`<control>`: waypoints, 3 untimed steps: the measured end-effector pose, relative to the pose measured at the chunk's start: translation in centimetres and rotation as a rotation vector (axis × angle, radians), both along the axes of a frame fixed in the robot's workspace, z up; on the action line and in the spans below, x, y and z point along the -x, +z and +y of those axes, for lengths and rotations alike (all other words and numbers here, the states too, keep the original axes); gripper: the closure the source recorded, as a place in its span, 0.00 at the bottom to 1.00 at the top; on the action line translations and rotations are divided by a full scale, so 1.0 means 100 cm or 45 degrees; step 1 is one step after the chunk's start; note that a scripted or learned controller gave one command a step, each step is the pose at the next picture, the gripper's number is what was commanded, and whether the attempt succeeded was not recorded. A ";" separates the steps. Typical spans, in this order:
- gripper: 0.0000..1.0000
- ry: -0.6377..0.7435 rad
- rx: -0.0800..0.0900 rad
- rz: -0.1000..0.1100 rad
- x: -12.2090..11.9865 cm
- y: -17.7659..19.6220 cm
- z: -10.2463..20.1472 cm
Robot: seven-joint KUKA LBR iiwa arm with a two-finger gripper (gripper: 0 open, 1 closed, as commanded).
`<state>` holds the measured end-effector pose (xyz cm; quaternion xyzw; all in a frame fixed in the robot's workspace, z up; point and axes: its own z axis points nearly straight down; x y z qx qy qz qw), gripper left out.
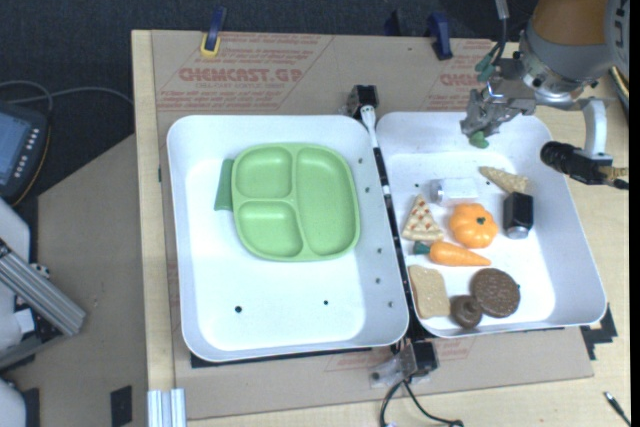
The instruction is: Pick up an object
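Note:
My gripper (483, 128) hangs over the far edge of the right bin (575, 245), its fingertips pointing down above bare bin floor. Nothing shows between them. Below it in the right bin lie a clear small item (452, 189), a beige cracker stick (503, 179), a black block (518, 214), a pizza slice (421, 218), an orange pumpkin (473, 224), a carrot (459, 255), a slice of bread (431, 290), a round chocolate cookie (496, 293) and a small brown donut (466, 312).
The left bin (200, 295) holds a green divided plate (295, 200). A black divider clamp (365, 99) sits between the bins at the far side. Blue and yellow clamps (211, 35) pin the cardboard sheet. The arm's wrist (570, 25) looms at the upper right.

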<state>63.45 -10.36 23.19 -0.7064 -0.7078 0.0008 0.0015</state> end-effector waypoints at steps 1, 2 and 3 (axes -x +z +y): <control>1.00 0.000 0.000 -0.001 0.017 0.001 0.029; 1.00 -0.002 0.003 -0.004 0.005 -0.015 0.023; 1.00 -0.003 0.001 -0.004 0.017 0.000 0.019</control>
